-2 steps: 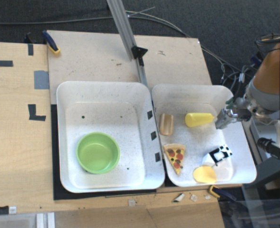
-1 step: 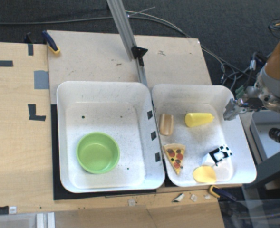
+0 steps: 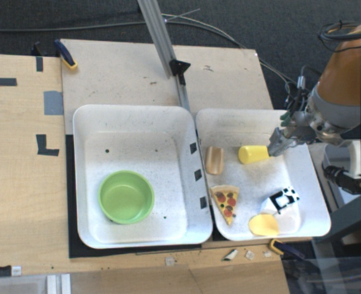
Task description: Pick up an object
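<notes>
Reaching in from your right, the gripper [image 3: 276,144] sits low in the right bin [image 3: 315,192], touching the yellow cylinder [image 3: 253,154] at its right end; can't tell if it's gripped. Nearby: bread piece [image 3: 214,160], pizza slice [image 3: 225,203], yellow disc [image 3: 264,225]. Green bowl [image 3: 126,196] in left bin [image 3: 85,164]

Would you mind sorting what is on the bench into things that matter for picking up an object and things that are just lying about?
Belonging to the job:
gripper, low over the right bin
yellow cylinder, right beside the gripper
bread piece
pizza slice
yellow disc
black-and-white item
green bowl, in the left bin

Just lying about:
yellow-tipped clamp
metal pole
</notes>
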